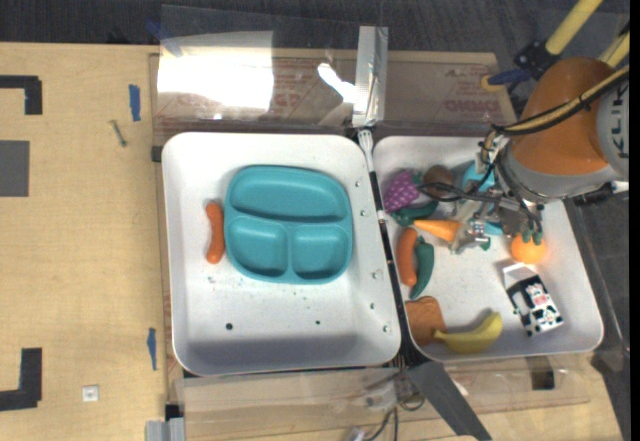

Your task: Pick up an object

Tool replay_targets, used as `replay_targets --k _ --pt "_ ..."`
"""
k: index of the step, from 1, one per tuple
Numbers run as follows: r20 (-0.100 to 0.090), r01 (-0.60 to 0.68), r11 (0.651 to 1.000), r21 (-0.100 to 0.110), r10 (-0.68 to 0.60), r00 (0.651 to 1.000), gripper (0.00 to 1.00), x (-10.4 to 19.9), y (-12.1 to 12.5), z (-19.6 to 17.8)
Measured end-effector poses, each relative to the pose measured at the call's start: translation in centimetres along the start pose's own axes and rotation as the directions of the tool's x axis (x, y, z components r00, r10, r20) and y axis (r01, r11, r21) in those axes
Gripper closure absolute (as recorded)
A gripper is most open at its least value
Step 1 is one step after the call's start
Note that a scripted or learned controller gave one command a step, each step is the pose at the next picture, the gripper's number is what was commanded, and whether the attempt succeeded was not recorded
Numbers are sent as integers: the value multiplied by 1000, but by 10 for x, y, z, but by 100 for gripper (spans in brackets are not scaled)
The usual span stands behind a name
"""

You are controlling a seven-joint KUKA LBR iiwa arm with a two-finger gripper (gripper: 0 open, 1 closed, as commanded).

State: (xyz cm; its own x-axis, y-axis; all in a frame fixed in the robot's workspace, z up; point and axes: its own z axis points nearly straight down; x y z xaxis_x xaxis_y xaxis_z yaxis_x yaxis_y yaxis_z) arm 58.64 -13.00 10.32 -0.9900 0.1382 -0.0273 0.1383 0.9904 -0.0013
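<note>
Nearest the camera, at the front of the right bin (585, 324), lie a yellow banana (470, 332) and, just left of it, a brown bread-like piece (424, 314). A small black-and-white carton (530, 299) lies toward the bin's right side, apart from the banana. Farther in, an orange sausage-like piece (407, 256) and a dark green vegetable (424, 264) lie side by side against the bin's left wall. In the left bin (190, 319), a teal divided plate (290, 222) rests near the centre, with an orange hot-dog-like toy (214, 232) just beside its left edge. At mid-depth of the right bin, the gripper (478, 229) sits low over the bin floor, next to an orange carrot (440, 227); whether the jaws are wide or narrow cannot be told, and nothing is seen between them. A small orange fruit (530, 248) lies just right of the gripper. Beyond these, a purple grape bunch (401, 192) and a brown object (437, 176) sit near the bin's far wall. The arm's orange band (568, 124) rises above the bin's far right corner. Both bins rest on the worktop (70, 229).
</note>
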Motion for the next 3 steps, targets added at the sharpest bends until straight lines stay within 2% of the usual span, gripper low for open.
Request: replay_targets --k 1,2,3 --pt "-5 8 1000 -3 -9 1000 100 -30 40 -143" --pt "-36 13 1000 -3 -13 999 100 -15 27 -4" --pt "-10 -50 999 -1 50 999 100 -62 15 -120"
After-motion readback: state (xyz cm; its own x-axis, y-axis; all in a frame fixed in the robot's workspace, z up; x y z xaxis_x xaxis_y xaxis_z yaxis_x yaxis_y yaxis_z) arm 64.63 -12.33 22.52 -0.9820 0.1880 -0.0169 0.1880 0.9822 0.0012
